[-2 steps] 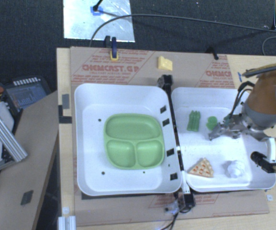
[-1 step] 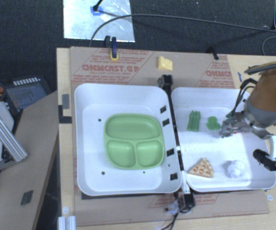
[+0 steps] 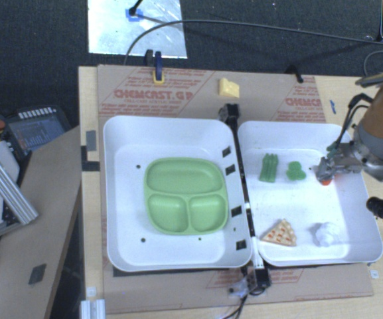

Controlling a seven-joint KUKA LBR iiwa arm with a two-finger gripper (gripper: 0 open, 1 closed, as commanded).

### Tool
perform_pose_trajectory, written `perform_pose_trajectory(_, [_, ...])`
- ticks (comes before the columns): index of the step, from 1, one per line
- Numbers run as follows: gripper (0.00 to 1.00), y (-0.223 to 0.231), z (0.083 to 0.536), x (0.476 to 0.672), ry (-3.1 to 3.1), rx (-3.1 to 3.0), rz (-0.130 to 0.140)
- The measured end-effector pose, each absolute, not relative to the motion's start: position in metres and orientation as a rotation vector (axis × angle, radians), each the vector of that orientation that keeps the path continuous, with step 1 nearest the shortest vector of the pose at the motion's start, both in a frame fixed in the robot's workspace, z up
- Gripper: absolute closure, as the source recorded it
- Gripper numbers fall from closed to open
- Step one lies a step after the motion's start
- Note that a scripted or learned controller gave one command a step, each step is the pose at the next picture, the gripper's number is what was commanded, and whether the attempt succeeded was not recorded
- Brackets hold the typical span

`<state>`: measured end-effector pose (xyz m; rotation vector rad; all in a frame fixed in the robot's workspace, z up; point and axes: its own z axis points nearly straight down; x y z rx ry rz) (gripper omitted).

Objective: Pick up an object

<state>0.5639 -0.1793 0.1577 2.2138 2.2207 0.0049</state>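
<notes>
Over the right bin [image 3: 350, 248] we see the tool [image 3: 324, 173] low beside a small green piece [image 3: 296, 172]; whether it grips anything we cannot tell. Nearby lie a ridged green block [image 3: 269, 167], a waffle wedge [image 3: 279, 233] and a white lump [image 3: 325, 233].

Bins: two shallow white plastic bins [image 3: 171, 135], smooth, faintly glossy
Plate: pale green three-compartment plastic plate [image 3: 185, 195], satin sheen
Liner: printed brown cardboard sheet [image 3: 178, 93], matt
Tabletop: pale wooden tabletop [image 3: 45, 205], dull
Floor: dark carpet [image 3: 32, 45], rough
</notes>
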Motion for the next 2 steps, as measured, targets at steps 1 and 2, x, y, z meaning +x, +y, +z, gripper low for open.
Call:
perform_pose_trajectory(1, [1.00,-0.184,0.222,0.564,2.220,2.212,0.006])
perform_pose_trajectory(2, [1.00,-0.184,0.270,0.565,2.221,2.212,0.006])
